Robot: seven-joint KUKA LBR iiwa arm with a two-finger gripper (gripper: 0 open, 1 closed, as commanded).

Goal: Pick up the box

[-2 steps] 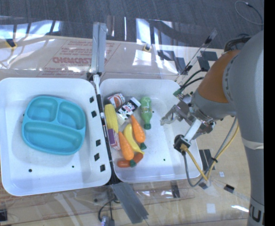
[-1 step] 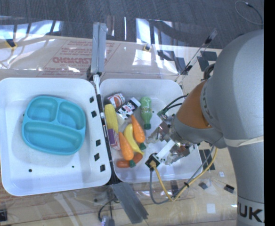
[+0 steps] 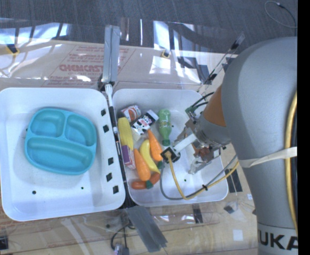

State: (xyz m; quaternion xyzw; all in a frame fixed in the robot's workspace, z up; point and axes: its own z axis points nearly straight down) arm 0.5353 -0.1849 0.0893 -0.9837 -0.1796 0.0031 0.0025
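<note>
In the right bin point(image 3: 149, 95), toward ten o'clock, the box point(image 3: 143, 122) lies between a can point(image 3: 131, 112) and a green bottle point(image 3: 164, 122). The gripper point(image 3: 200, 157) hangs at three o'clock, apart from it; whether it is spread or pressed together I cannot tell. This looks like the approach step: next it must travel toward ten o'clock, over the box.

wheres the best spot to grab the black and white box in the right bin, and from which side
Probably from straight above, closing across the narrow width of the box. It lies flat and tilted, crowded between the can and the green bottle, so a side approach looks blocked, while its top face is bare.
</note>
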